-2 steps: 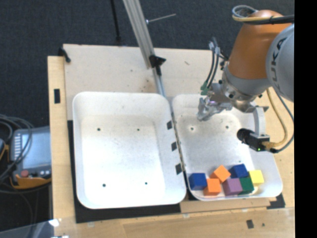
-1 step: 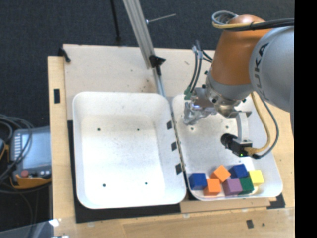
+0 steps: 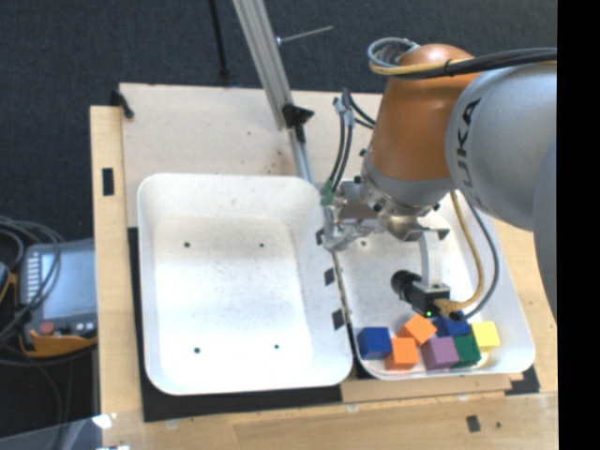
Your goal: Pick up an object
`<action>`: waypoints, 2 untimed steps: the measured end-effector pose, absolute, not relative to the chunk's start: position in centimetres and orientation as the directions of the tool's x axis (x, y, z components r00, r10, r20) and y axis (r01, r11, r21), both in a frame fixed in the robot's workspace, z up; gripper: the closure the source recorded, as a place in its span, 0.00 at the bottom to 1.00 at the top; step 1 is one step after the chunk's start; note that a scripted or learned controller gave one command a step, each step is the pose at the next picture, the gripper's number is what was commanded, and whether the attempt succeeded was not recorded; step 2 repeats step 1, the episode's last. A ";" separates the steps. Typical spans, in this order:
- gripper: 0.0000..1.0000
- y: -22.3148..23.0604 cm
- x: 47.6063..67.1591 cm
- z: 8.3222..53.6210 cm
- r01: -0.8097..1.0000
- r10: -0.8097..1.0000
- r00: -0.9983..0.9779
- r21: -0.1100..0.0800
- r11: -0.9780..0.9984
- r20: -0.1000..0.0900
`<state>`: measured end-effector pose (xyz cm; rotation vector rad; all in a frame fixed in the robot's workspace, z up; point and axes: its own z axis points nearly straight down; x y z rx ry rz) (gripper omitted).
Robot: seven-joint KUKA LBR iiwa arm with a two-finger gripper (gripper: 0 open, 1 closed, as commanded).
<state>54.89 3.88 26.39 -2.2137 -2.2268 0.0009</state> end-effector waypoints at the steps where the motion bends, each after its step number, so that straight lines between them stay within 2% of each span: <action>1: 1.00 7.9 52.8 24.8 1.000 1.000 -0.006 -0.003 0.006 0.001; 2: 1.00 7.9 52.8 24.8 1.000 1.000 -0.006 -0.003 0.006 0.001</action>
